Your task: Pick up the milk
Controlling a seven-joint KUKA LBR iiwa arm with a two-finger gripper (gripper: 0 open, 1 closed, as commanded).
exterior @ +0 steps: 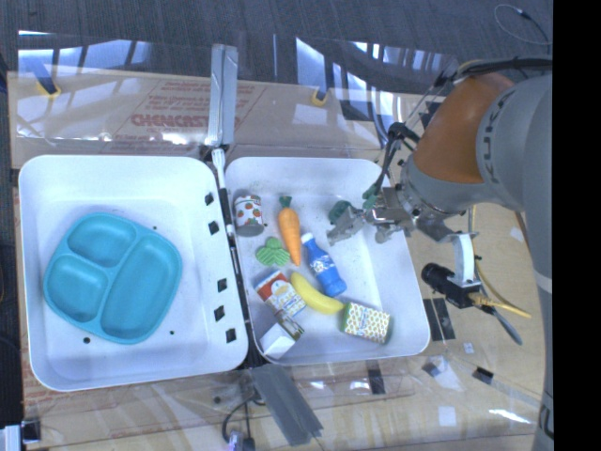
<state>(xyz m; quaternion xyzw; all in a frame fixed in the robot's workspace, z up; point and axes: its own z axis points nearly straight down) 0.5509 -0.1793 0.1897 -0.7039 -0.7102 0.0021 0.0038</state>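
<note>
White-capped blue milk bottle [322, 267] lies untouched mid-bin beside the carrot [291, 232]; the hand [362, 219] hovers at its one o'clock, fingers apart, empty. Grasp and lift remain.

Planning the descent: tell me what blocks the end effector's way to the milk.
Nothing visible lies between the end effector and the milk. The carrot and banana crowd its other sides.

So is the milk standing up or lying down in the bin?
Lying down: the milk bottle rests flat on the right bin floor, cap toward the carrot.
</note>
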